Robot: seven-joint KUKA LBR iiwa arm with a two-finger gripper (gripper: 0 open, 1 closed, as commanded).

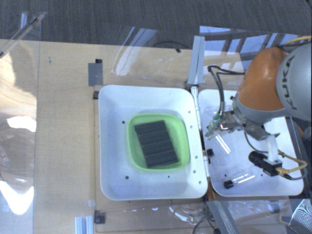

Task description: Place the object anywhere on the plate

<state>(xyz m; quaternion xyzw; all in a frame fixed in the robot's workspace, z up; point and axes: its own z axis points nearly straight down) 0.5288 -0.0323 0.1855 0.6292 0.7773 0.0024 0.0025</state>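
Observation:
A dark grey ribbed rectangular block (156,144) lies flat on the green plate (132,133), slightly turned, filling most of the plate's middle. The plate sits in the left white bin (112,130). My gripper (219,126) hangs over the left part of the right white bin (287,186), just right of the wall between the bins. It is apart from the block and the plate. The grey arm with its orange band (263,82) covers the back of the right bin.
A small clear tube with a black cap (238,180) lies near the front of the right bin. A black plug on a yellow cable (263,163) hangs from the arm. A grey metal post (196,62) stands behind the bins.

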